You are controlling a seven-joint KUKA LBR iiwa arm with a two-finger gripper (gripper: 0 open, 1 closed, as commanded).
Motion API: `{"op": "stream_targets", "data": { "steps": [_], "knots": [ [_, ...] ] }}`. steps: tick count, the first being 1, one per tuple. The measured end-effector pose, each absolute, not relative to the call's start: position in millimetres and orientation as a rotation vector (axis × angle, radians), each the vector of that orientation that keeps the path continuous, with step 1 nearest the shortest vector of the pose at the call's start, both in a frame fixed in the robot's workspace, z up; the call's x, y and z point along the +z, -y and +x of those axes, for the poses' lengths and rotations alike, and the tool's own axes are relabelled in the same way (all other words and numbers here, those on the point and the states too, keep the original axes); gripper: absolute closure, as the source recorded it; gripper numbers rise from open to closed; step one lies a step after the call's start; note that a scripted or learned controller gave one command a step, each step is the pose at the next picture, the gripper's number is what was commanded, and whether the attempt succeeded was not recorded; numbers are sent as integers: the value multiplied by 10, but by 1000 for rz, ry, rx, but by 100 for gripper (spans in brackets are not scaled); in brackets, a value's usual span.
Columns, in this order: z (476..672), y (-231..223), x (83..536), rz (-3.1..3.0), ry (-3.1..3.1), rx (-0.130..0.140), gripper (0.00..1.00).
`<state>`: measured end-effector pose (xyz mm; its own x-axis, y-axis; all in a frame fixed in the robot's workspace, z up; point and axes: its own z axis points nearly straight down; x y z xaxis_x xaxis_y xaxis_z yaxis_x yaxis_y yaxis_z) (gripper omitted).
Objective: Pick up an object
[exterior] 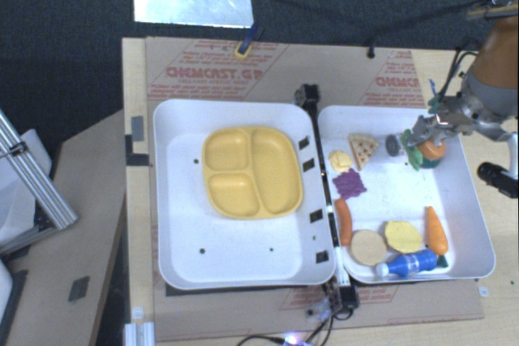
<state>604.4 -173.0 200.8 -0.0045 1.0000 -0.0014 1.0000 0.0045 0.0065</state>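
While the gripper point(423, 138) hung over the right bin point(464, 189), an orange-and-green toy point(430, 153) lay directly beneath; finger state indeterminate.

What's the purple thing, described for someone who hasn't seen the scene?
Look in the right white bin, along its left side. Below the tan wedge and small yellow piece, above an orange carrot, lies the purple piece: ragged-edged, the bin's one purple item.
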Motion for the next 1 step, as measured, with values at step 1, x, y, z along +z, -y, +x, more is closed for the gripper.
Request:
{"op": "stream_targets", "data": {
  "steps": [1],
  "knots": [
    [6057, 1731, 2264, 2214, -2224, 4, 100]
  ]
}}
